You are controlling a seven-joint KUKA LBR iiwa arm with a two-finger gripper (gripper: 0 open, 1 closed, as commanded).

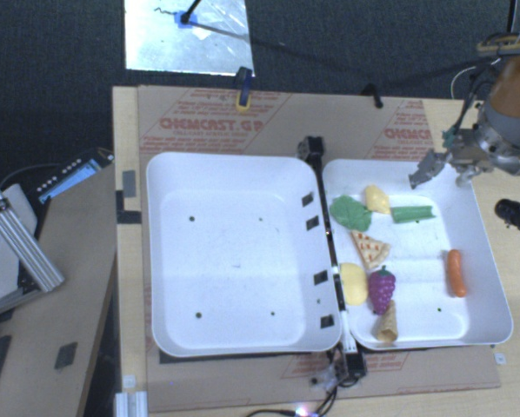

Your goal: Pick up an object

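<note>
White plastic is forming both shallow bins: the left bin (234, 259) is lying in the middle of the frame, and the right bin (477, 259) beside it is holding every candidate for the pick. From where I am standing, the gripper (443, 171) is hovering at the upper right of the frame, over the far rim of the right bin, with its two fingers spread apart and nothing between them; it is gripping no object. The toy foods are clustering toward the inner wall of that bin, probably because they were tipped in loosely rather than arranged. A green leafy piece (350, 213) is lying near the divider with a pale yellow piece (377, 199) touching its right side, and a green bar (412, 214) is lying just beside those, nearest the gripper. Lower in the frame a triangular wedge (370, 248) is sitting above a yellow lemon-like piece (354, 283), which is touching a purple grape bunch (382, 288); a tan cone (387, 323) is resting below them near the front wall. An orange carrot (455, 273) is lying alone at the right of the bin, well apart from the rest. I judge the arm to be approaching, the pick not yet made; the isolated carrot or the green bar is offering the cleanest grasp, whereas the touching pieces are risking a double catch or a slip.
</note>
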